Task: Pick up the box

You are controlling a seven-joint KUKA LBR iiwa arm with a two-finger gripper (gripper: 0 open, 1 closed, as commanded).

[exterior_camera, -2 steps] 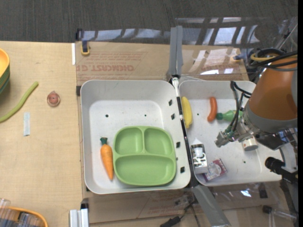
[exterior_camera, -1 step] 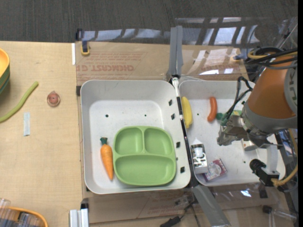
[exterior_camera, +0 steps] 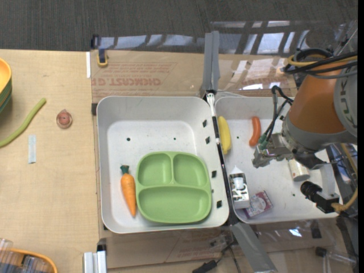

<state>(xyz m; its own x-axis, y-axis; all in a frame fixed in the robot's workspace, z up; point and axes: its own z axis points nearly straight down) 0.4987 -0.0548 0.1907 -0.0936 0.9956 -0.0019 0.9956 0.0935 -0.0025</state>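
Observation:
The box (exterior_camera: pixel 239 187) is a small white carton with dark print. It lies in the right bin (exterior_camera: pixel 318 212), hard against its left wall near the front corner. My gripper (exterior_camera: pixel 262 154) hangs over the middle of that bin, up and to the right of the box and apart from it. It sits just below a red sausage (exterior_camera: pixel 255 131). Nothing shows in the gripper. The grey arm with its orange band (exterior_camera: pixel 318 104) comes in from the right and hides the bin's far right part.
A yellow banana (exterior_camera: pixel 224 133) lies along the right bin's left wall. A pink packet (exterior_camera: pixel 260 203) lies just right of the box. The left bin (exterior_camera: pixel 114 152) holds a green divided plate (exterior_camera: pixel 173 187) and a carrot (exterior_camera: pixel 129 191). Cables (exterior_camera: pixel 307 58) loop above the arm.

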